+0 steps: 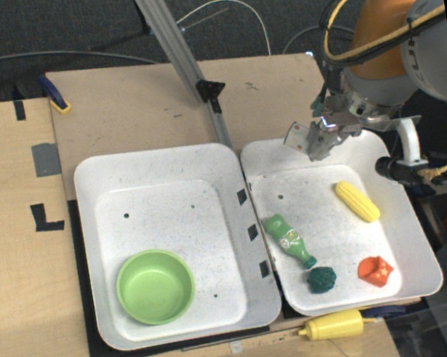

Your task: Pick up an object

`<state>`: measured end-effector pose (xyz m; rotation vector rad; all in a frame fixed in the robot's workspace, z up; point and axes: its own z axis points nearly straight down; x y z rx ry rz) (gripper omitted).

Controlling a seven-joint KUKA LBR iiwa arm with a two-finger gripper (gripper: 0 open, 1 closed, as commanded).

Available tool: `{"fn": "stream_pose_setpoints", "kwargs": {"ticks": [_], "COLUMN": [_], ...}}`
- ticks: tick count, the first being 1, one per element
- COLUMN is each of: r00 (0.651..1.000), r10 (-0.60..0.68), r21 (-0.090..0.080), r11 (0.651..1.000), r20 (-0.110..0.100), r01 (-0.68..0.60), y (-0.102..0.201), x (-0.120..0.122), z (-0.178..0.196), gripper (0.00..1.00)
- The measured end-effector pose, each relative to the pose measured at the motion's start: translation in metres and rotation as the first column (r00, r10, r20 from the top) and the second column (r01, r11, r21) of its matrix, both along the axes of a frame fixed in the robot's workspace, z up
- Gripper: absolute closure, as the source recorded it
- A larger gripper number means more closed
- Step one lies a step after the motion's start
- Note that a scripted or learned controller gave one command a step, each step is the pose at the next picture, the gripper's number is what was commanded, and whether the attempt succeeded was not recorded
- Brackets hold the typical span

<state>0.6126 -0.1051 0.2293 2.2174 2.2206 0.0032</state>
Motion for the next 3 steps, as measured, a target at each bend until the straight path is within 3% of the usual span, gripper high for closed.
{"fn": "stream_pose_setpoints", "kwargs": {"ticks": [2, 3], "r00": [1.000, 1.000], "r10": [0.005, 0.006], "r21": [0.002, 0.002], "r11": [1.000, 1.000], "r20": [-0.008, -0.006], "r01": [-0.005, -0.006], "y": [0.111, 0.163], "x": [-0.023, -0.036], "z": [-0.017, -0.004], "gripper": [1.00, 1.00]}}
